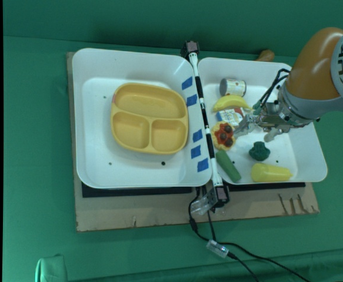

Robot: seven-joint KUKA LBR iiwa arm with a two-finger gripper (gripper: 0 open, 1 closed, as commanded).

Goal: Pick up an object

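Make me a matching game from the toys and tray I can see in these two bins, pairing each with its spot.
Things:
1. tray
2. can
3. cucumber
4. broccoli

Places:
A. right bin, far edge
B. left bin
C. right bin, beside the divider, near edge
D. right bin, just behind the yellow pepper

Pairs: 1-B, 2-A, 3-C, 4-D

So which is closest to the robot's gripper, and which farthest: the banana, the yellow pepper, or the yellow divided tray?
1. Banana, in the right bin, just left of the gripper.
2. Yellow pepper, near the same bin's front edge.
3. Yellow divided tray, over in the left bin.
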